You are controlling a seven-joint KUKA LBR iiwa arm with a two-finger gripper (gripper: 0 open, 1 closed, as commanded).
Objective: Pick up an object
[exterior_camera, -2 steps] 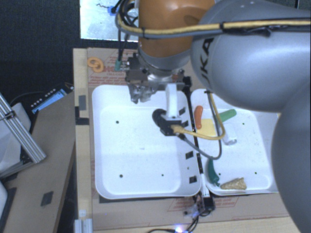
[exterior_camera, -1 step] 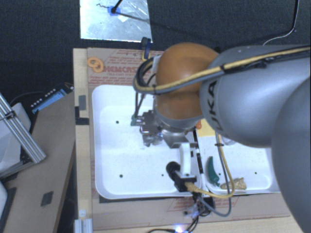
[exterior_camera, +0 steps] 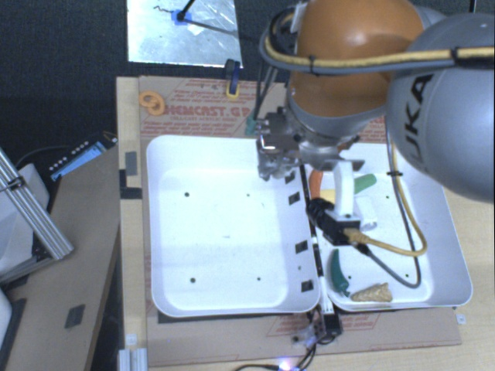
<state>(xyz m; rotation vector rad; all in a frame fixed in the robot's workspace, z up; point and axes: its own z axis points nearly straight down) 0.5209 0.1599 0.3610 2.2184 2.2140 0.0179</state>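
Observation:
My gripper (exterior_camera: 273,159) hangs at the back of the bins, above the divider between the left bin (exterior_camera: 220,230) and the right bin (exterior_camera: 433,207). The arm's big orange and grey body covers the back of the right bin. In the right bin, close to the gripper, lie an orange piece (exterior_camera: 315,182), a yellow piece (exterior_camera: 328,196), a green piece (exterior_camera: 364,182) and a small white piece (exterior_camera: 368,216). Toward the front of that bin lie a dark teal curved object (exterior_camera: 338,270) and a tan lumpy object (exterior_camera: 372,292). Nothing shows between the gripper's tips.
Both bins rest on a cardboard sheet (exterior_camera: 201,107) bearing an orange ring (exterior_camera: 151,102) and a yellow clip (exterior_camera: 232,90) at the back. A foil sheet (exterior_camera: 182,22) lies behind. A metal frame (exterior_camera: 35,219) stands at the left.

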